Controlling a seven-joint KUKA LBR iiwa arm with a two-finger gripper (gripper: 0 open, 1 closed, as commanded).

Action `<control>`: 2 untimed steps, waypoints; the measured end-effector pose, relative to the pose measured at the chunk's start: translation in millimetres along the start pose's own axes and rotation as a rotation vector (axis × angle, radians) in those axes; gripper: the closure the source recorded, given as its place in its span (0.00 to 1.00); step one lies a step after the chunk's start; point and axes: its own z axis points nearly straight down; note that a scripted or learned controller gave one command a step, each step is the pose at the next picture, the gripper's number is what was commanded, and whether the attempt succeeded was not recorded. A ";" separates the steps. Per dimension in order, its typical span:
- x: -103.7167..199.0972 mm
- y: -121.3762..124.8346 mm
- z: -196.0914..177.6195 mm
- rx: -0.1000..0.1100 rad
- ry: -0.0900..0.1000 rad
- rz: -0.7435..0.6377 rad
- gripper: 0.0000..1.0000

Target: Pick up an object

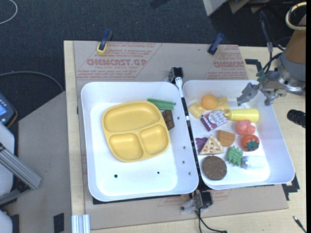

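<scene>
The gripper hangs with jaws spread and empty above the right bin — best to drop straight onto the yellow bottle just below.

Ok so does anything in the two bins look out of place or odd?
Mostly tidy. The yellow divided tray sits askew in the left bin, and a green piece and a brown piece lie wedged by its upper right edge rather than in a compartment. The toy food is heaped in the right bin.

bright even overhead light, soft shadows, mild glare on white bins, slightly soft focus.
</scene>
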 end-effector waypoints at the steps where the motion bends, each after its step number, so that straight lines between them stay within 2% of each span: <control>1: 0.5 3.1 -9.0 -0.015 -0.003 -0.003 0.00; 2: -0.1 7.4 53.4 -0.010 -0.002 -0.004 0.00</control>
